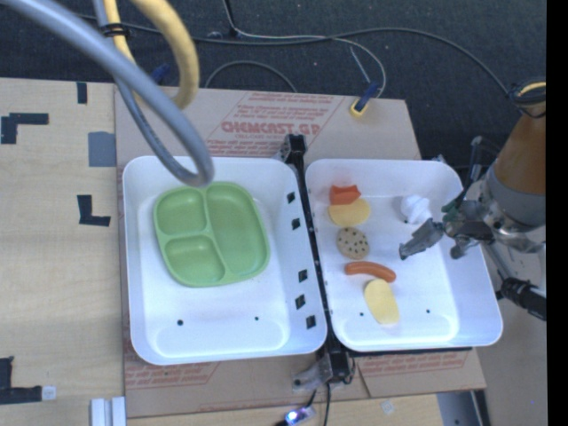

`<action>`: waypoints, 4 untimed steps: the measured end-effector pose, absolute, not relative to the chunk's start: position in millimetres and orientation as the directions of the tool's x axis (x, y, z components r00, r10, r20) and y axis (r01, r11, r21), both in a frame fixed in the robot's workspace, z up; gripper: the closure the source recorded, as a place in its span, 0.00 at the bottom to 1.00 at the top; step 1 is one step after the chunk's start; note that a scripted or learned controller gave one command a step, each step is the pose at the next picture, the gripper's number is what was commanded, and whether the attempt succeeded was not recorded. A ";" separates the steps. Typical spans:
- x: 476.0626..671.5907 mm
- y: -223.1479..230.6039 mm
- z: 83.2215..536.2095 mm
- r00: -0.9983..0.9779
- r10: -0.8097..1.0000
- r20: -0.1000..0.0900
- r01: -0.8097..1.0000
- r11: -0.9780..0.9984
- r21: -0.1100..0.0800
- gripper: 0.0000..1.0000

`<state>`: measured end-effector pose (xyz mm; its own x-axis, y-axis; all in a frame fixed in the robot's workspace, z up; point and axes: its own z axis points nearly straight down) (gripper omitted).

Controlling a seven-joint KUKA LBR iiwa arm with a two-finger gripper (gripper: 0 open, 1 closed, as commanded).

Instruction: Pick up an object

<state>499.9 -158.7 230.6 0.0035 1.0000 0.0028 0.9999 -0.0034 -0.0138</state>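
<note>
So the pickable stuff was all sitting in the right-hand shallow white bin: a crumpled white lump up at the far side, plus a loose column of toy food further left, namely a small red piece touching a round yellow piece, a speckled tan cookie, an orange-red sausage and a pale yellow oval slice nearest us. We'd guess they were scattered like that so each one had bare floor around it for fingers to drop in. The white lump was the closest candidate, just up and left of the tool.

The left bin only had a green three-compartment plastic tray in it, probably there as a drop spot.

The two-finger gripper hung over the right bin's right half, and its dark fingers looked spread fairly wide with nothing between them. The grey arm came in from the right edge, orange band above the wrist, tool angled down and left toward the bin floor.
</note>
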 end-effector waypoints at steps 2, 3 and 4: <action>492.5 -158.9 187.4 -0.001 1.000 0.000 1.000 0.001 -0.002 0.00; 494.2 -167.3 131.4 0.000 1.000 0.000 1.000 0.000 -0.003 0.00; 494.2 -166.7 86.1 -0.001 1.000 0.000 1.000 0.001 -0.001 0.00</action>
<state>494.2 -166.7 86.1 -0.0008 1.0000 0.0001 1.0000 0.0008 -0.0014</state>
